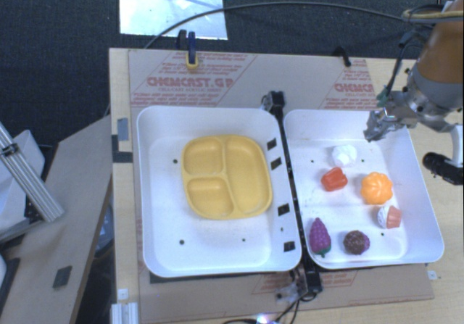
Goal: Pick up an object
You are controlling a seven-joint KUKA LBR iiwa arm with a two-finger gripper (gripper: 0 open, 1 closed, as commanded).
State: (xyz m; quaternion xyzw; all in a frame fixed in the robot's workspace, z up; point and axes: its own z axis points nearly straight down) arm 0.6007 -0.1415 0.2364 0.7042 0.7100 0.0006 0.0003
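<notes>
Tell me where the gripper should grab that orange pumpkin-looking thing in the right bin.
Grip the orange pumpkin across its round middle, coming straight down from above. It sits apart from the red pepper and the small piece below it, so there looks to be room on its left and right sides.

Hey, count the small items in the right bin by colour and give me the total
White: 1
Red: 1
Orange: 1
Orange and white: 1
Purple: 1
Dark brown: 1
Total: 6
</notes>
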